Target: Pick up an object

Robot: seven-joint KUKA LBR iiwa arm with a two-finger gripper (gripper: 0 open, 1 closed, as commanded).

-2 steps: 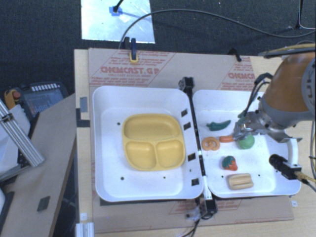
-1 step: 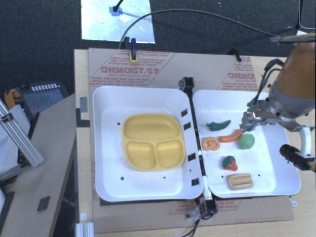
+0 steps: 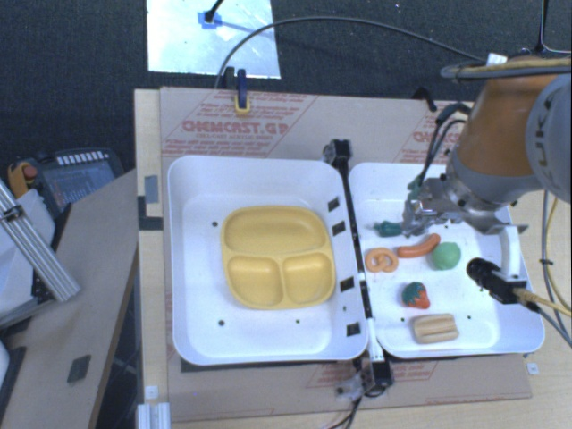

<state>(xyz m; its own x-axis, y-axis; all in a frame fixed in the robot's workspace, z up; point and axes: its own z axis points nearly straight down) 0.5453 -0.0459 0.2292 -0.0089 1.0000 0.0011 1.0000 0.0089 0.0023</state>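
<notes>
The right bin (image 3: pixel 483 342) holds several toy foods: a dark green piece (image 3: pixel 388 229), an orange sausage (image 3: pixel 418 247), a pretzel (image 3: pixel 381 260), a green ball (image 3: pixel 446 256), a strawberry (image 3: pixel 414 294) and a tan bun (image 3: pixel 434 328). My gripper (image 3: pixel 416 222) hangs low over the bin's upper left part, just above the sausage and right of the dark green piece. Nothing shows between its fingers.
A yellow divided plate (image 3: pixel 275 255) lies in the left bin (image 3: pixel 192 266). A black divider (image 3: pixel 350 239) runs between the bins. The grey and orange arm (image 3: pixel 509 141) covers the right bin's upper right. A black cylinder (image 3: pixel 487 278) sticks out near the bin's right side.
</notes>
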